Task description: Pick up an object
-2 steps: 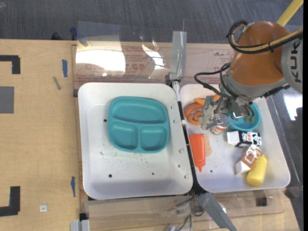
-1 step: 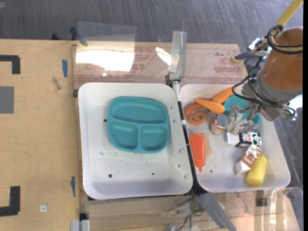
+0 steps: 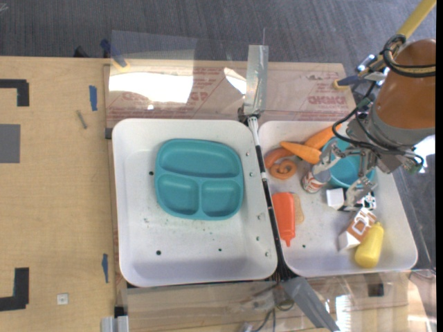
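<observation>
The arm (image 3: pixel 408 81) is cut off by the right and top edges. Beneath the arm, most of a blue cup (image 3: pixel 346 171) is covered, and the gripper (image 3: pixel 360 185) below the arm is too blurred and cluttered for its state to be made out. A small white-and-red item (image 3: pixel 356 227) below the arm cannot be identified.
</observation>
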You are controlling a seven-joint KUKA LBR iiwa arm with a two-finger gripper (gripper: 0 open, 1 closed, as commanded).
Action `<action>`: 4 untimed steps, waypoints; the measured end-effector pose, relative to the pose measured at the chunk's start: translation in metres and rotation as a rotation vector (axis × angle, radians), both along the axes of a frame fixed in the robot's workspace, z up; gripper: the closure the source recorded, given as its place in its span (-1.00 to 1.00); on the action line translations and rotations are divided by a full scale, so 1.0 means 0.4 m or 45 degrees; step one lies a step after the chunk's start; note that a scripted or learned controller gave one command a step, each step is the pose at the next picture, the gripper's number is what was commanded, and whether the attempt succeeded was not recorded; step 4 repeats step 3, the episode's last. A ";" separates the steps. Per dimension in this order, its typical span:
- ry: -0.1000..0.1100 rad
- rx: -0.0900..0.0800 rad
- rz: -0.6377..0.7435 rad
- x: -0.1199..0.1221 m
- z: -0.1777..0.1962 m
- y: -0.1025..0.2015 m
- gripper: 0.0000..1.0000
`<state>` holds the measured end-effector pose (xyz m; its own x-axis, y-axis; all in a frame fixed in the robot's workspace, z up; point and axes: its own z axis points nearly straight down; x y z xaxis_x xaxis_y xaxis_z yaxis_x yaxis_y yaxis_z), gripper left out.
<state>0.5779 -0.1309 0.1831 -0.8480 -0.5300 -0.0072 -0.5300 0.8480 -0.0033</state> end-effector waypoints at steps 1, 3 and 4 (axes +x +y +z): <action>0.013 0.004 0.044 0.075 -0.211 -0.001 -1.00; -0.020 0.002 -0.069 0.203 -0.193 0.070 1.00; -0.020 0.002 -0.069 0.203 -0.193 0.070 1.00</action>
